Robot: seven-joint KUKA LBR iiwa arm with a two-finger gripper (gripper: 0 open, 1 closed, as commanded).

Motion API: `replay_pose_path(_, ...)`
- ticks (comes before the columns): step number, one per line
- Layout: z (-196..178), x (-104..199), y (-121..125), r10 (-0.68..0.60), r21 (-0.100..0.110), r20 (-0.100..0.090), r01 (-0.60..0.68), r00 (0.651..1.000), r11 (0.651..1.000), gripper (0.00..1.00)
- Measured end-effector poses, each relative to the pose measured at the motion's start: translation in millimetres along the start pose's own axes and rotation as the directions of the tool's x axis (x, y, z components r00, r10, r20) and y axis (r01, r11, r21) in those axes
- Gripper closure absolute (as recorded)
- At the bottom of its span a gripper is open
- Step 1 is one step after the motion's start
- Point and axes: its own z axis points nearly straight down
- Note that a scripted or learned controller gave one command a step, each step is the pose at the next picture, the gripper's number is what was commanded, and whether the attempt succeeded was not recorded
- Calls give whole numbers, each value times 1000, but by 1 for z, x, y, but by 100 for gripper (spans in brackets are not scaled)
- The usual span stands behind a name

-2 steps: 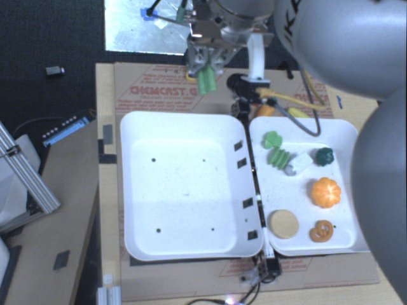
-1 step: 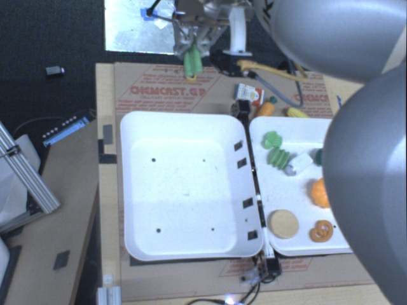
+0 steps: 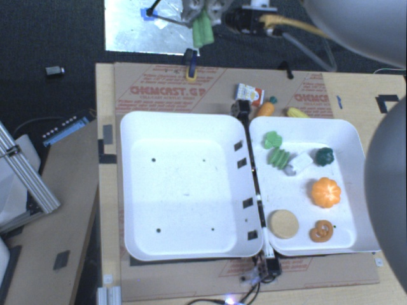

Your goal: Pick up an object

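Note:
My gripper (image 3: 203,18) hangs high over the far edge of the bench, above and behind the left bin (image 3: 137,170). A pale green soft object (image 3: 203,33) sits between its fingers and dangles below them, so the gripper is shut on it. In the right bin (image 3: 356,170) lie a green leafy piece (image 3: 273,139), a ribbed green item (image 3: 278,157), a white-grey piece (image 3: 299,164), a dark green broccoli (image 3: 324,156), an orange pumpkin-like fruit (image 3: 325,192), a tan round biscuit (image 3: 283,223) and a brown pretzel (image 3: 321,231).
Behind the right bin, on the cardboard, lie a carrot (image 3: 265,109), a yellow banana (image 3: 297,113) and a small white-red box (image 3: 248,94). A blue and yellow clamp (image 3: 191,63) stands at the far edge. The arm's grey body fills the upper right.

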Motion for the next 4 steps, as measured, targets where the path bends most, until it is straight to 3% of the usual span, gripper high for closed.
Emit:
replay_pose_path(1, -9, 0, 14, -1, -3, 0, 1, 1000, 1000, 100)
replay_pose_path(2, -4, -2, -88, 1, 6, 4, -1, 1000, 1000, 100)
replay_pose_path(3, -12, 0, -25, 3, -6, -3, -3, 1000, 1000, 100)
replay_pose_path(4, -11, 0, 14, 4, -4, -1, -4, 1000, 1000, 100)
